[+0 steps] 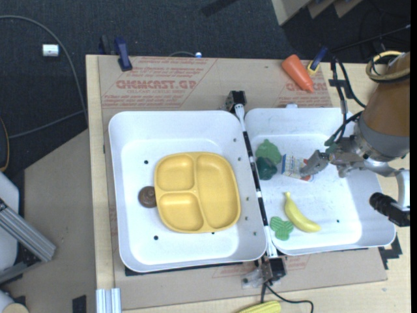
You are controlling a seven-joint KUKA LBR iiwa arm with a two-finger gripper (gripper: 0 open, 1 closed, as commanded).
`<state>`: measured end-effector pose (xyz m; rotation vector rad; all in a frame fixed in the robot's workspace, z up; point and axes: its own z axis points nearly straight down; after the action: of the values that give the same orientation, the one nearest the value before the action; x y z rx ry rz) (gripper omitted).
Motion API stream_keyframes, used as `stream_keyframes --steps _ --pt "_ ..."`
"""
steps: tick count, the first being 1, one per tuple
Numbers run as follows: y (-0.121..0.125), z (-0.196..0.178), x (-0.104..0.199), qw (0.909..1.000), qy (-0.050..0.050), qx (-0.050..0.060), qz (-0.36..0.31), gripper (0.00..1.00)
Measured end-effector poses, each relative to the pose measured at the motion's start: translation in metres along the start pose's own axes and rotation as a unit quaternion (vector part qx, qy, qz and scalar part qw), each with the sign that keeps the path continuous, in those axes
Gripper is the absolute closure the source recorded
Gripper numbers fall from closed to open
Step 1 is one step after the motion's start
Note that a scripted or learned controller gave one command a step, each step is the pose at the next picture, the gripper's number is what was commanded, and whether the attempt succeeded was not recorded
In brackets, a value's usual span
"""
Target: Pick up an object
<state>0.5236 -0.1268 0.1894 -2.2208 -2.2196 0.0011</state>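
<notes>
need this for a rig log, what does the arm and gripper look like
The arm has an orange-brown band above a grey wrist. Black cables loop beside it. The gripper is grey metal with dark fingers.

Hidden and cut-off parts around the two bins

The arm [391, 109] runs off the picture's right edge, and its wrist hides part of the right bin's [339, 230] right rim. The gripper's [317, 162] fingertips overlap a small printed packet [294, 167] whose print is too small to read. The brown disc [147, 197] sits half tucked under the yellow plate's [195, 191] left edge. A yellow thing [260, 307] is cropped by the picture's bottom edge.
</notes>
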Motion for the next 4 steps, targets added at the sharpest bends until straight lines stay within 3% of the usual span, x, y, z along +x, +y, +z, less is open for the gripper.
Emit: stream_keyframes --steps 1,2,3,4 --pt "-0.027 0.105 0.028 1.0 0.0 -0.001 0.0 0.0" --pt "-0.045 0.105 0.035 1.0 0.001 0.001 0.0 0.0" --pt "-0.045 0.105 0.033 1.0 0.0 -0.001 0.0 0.0" --pt "0.055 0.104 0.031 1.0 0.0 -0.001 -0.001 0.0"
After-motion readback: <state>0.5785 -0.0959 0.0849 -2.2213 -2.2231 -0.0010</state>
